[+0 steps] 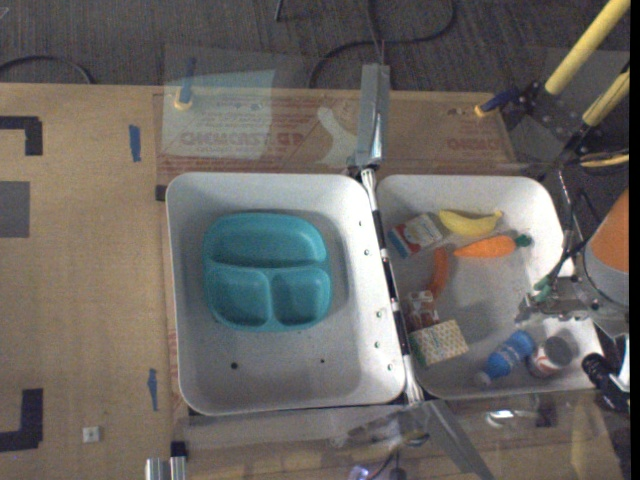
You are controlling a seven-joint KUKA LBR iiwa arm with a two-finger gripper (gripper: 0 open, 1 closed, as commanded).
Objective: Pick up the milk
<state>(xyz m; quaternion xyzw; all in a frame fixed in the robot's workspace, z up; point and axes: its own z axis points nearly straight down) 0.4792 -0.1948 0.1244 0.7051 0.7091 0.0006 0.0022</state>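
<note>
The claw [556, 303] sits at the right side of the right bin [545, 196], a pale metal piece below the grey arm and its orange band. From this slant I cannot tell how it stands, and nothing shows in its grip.

Well apart from it, in the upper left part of the same bin, lies the milk [418, 233] — a small white carton with a red patch. It lies flat on the bin floor, its long axis slanting from lower left to upper right; which end is its top is too small to tell.

Just beside the carton's right end is a banana [468, 222], and under that a carrot [488, 248] with its green tip to the right. Lower down lie a patterned box [439, 342], a blue bottle [507, 357] and a small can [552, 354] — the last two nearest the claw. The left bin [190, 298] holds a teal tray [266, 270] with three compartments.
</note>
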